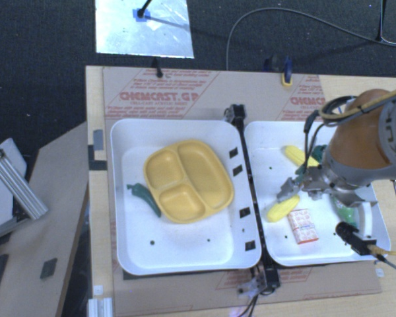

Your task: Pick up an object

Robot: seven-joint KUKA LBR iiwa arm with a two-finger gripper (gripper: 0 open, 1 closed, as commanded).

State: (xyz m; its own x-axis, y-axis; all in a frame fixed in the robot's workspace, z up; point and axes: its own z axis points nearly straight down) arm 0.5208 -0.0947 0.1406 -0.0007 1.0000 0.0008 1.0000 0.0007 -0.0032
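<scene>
My gripper hangs low over the left half of the right bin. It sits just above a small yellow oblong piece lying on the bin floor. A second yellow piece lies farther back, partly behind the cables. A small red-and-white box rests near the bin's front. A green item peeks out from under the wrist, mostly hidden. The view shows nothing held in the gripper.
The left bin holds a yellow three-section plate with a green pepper-like piece beside it. A black divider separates the bins. The arm's grey body and its cables cover the right bin's right side.
</scene>
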